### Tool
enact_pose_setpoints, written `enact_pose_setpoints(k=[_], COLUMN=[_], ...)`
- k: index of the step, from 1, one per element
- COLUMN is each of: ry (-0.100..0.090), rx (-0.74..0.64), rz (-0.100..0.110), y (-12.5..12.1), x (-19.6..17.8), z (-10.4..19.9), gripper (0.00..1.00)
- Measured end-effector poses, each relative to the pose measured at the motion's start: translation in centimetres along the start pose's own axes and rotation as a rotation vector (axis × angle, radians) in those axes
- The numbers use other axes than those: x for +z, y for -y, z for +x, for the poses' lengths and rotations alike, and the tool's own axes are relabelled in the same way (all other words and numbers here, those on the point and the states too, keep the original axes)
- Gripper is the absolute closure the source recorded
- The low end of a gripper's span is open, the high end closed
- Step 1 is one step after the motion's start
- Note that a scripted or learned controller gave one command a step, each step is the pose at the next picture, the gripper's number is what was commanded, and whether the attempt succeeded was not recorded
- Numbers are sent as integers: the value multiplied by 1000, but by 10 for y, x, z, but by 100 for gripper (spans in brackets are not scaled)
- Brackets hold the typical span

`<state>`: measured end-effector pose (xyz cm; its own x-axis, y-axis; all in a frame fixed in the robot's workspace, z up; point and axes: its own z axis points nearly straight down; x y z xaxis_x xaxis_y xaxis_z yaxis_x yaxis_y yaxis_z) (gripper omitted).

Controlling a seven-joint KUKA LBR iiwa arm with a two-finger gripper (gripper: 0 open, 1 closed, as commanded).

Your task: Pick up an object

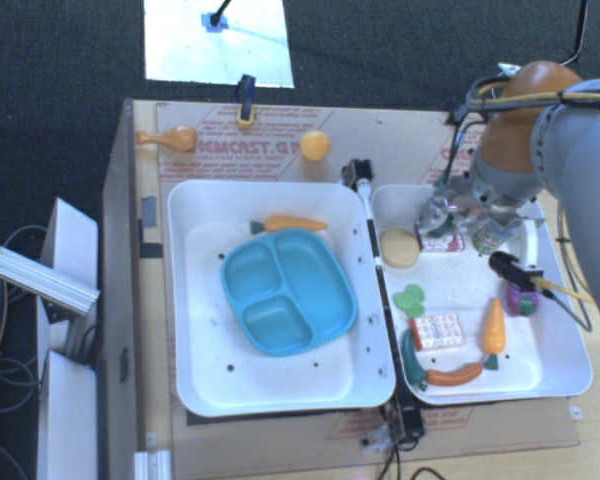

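The small printed packet [438,244] lay at the far end of the right bin [578,364], just right of a round beige disc [399,248] that sat close to the wall between the two bins. My gripper [443,224] hung directly over that packet, very close to it or touching it; from this slant I could not say which. Whether my gripper was spread or pressed together I could not tell either, and nothing was plainly lifted in it. My grey arm [580,138] came in from the right, its orange band [525,103] above the wrist.

Nearer in the same bin were a green leafy piece [410,299], a red-and-white printed box [438,330] just beyond it, and an orange carrot [493,327] standing lengthwise to the right of the box. A purple piece [523,301] lay to the right of the carrot's far end. Along the near wall lay an orange sausage [455,374], with a dark green piece [410,354] at its left end.

The left bin [210,373] held a blue divided plate [288,293], and a second carrot [291,224] lay crosswise just beyond the plate's far edge.

On the bench beyond the bins sat an orange ball [314,146] and, well to its left, a tan pear-shaped piece [173,140].
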<state>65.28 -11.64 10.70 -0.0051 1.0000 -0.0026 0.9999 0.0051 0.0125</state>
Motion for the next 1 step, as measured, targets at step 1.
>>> enact_pose_setpoints(k=[1], ry=[-3], rx=[-1], rz=[7], y=[45], x=[-80], z=[44], gripper=[100])
